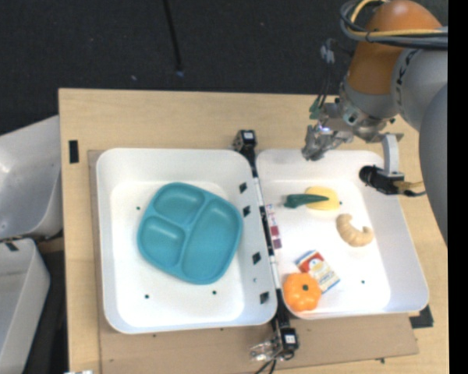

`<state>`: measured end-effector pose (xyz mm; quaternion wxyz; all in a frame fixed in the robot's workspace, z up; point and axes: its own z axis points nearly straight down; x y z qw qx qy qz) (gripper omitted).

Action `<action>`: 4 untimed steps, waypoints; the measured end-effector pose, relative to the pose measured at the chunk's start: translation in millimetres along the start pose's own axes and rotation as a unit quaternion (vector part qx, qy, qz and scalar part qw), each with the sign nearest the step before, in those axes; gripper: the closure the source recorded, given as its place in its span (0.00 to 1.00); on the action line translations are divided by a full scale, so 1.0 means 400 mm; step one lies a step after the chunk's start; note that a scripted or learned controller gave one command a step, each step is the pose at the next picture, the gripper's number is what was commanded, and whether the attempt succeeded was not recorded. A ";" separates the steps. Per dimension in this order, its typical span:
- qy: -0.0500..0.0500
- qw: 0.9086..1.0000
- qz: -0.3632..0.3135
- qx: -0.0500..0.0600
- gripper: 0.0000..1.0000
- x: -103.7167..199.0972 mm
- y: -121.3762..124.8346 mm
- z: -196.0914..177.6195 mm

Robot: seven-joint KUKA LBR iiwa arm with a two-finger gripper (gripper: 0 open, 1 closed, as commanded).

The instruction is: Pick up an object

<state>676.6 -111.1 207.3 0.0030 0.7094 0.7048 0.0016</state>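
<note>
1. The gripper [318, 145] hangs over the far edge of the right bin [398, 287], near that bin's far-left corner. Nothing sits between its fingers; whether they are spread or closed I cannot tell.
2. The arm [390, 49] comes in from the right, its orange band above the wrist over the bench's far-right corner.
3. Four things lie in the right bin. A yellow piece with a dark green stem [316, 199] lies on its side toward the bin's far half, the green end pointing at the left wall.
4. A tan, curved croissant [353, 231] lies just beside it, nearer the right wall, apart from the yellow piece.
5. A small carton [319, 269], white with red and some blue print, lies flat and turned at a slant, close to the near edge.
6. An orange, ribbed pumpkin [301, 292] sits at the near-left corner of the right bin, touching the carton and close against the left wall.
7. In the left bin [113, 287] a teal divided plate [189, 231] with three compartments lies about in the middle, turned at an angle to the bin's edges.
</note>
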 end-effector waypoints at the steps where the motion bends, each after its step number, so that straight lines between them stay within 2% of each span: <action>1: 0.000 1.000 -0.001 0.001 1.00 -0.003 0.003 -0.073; 2: 0.001 1.000 -0.006 0.002 1.00 0.134 0.018 -0.098; 3: 0.002 1.000 -0.007 0.003 1.00 0.285 -0.005 -0.099; 4: 0.001 1.000 -0.006 0.004 1.00 0.391 -0.016 -0.092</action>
